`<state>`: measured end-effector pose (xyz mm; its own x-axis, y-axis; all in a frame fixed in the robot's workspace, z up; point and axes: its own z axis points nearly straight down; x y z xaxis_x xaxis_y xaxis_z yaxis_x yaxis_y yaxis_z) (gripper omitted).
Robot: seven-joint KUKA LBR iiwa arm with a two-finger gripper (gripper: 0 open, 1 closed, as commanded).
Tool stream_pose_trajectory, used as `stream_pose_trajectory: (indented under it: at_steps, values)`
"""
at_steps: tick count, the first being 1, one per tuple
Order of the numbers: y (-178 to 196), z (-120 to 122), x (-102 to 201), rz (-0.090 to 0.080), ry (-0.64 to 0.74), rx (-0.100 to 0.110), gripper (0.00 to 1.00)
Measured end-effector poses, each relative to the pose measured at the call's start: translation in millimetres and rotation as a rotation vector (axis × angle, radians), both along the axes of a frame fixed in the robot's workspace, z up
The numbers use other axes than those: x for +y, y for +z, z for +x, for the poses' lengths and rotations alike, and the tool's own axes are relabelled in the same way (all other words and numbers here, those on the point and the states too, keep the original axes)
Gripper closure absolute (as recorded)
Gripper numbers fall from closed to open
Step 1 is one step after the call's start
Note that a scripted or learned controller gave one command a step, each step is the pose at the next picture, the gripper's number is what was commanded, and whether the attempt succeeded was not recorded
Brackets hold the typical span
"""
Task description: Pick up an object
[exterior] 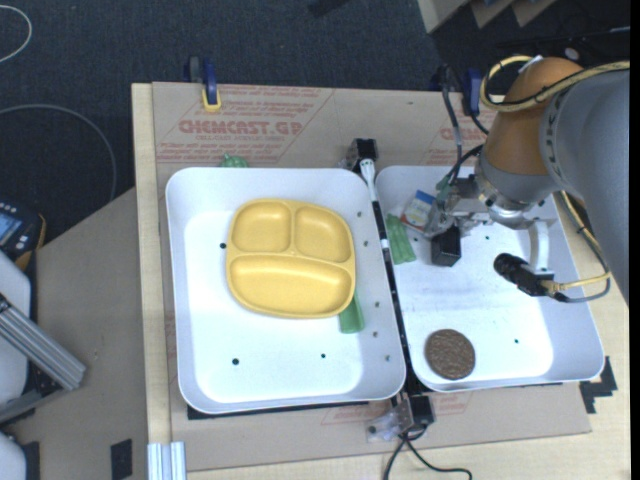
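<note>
- The disc (450,353), brown and round, lies flat near the front edge of the right bin (570,358); it is one candidate for the pick. A green strip (399,238) lies at the left wall of this bin, and a small blue-white item (418,208) sits just beside the end effector.
- The end effector (446,243) hangs low over the back part of the right bin. It looks like a dark block, and I cannot tell its opening or if it has hold of anything.
- The left bin (200,298) carries a yellow plate (291,257) with three compartments, and a green piece (351,315) shows from under its right edge.
- Risk: the disc is thin and flat, so a grasp from above can slide over it and close on nothing.
- Risk: the green strip leans close to the wall, so the end effector can hit the rim between the bins before it reaches the strip.
- Risk: a black cable part (520,271) hangs near the wrist, over the bin; it can drag or push small things during a descent.
- Risk: the small item is near the end effector, and a careless move can knock it away.
</note>
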<state>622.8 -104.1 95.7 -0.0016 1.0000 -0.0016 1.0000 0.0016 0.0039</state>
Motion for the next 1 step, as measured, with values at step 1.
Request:
stream_pose_trajectory:
  at_steps: [1]
  values:
    - [95.6,-2.7,99.6,0.004,0.008,-0.006,1.00]
